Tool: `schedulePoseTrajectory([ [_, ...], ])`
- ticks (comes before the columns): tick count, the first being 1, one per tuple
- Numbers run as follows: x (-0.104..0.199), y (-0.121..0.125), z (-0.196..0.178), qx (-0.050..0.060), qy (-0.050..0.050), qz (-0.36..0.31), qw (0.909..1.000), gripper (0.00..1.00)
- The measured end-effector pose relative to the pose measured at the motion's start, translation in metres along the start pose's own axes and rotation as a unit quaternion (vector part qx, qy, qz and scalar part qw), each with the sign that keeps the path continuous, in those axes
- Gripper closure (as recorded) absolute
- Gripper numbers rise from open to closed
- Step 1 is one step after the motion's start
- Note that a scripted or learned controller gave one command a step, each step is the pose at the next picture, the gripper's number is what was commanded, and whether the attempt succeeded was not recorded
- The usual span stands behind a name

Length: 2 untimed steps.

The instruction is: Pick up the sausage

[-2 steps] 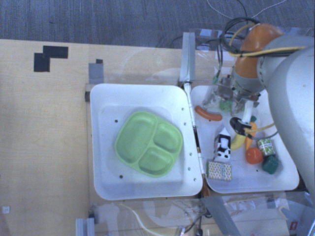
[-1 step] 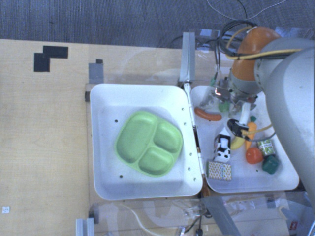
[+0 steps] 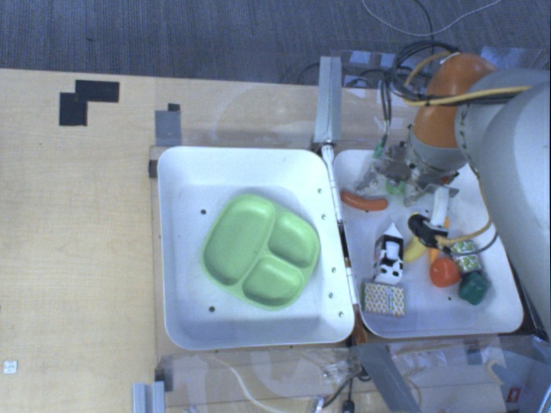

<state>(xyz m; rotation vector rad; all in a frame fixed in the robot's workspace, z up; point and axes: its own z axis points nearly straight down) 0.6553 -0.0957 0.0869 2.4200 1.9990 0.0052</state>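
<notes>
- Currently the sausage (image 3: 365,201) lies in the right bin (image 3: 508,317), toward its upper left part, close beside the wall shared with the left bin (image 3: 172,231).
- Just right of and above it hangs the pincer (image 3: 398,175); whether it is released or clenched, I cannot tell.
- Nothing is visibly held.
- Risk: a descent so near the wall could strike the rim or nudge the sausage aside.
- Clutter lower down, such as the cow-patterned carton (image 3: 389,259) and the banana (image 3: 426,233), might be bumped by the arm.
</notes>
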Motion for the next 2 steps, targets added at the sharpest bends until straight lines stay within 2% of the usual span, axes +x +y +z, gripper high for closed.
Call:
schedulePoseTrajectory([
  [1,0.0012,-0.0007,-0.0106,0.004,0.001,0.000,1.0000,1.00],
  [2,0.0015,0.0010,-0.0120,0.000,0.001,-0.001,1.0000,0.00],
])
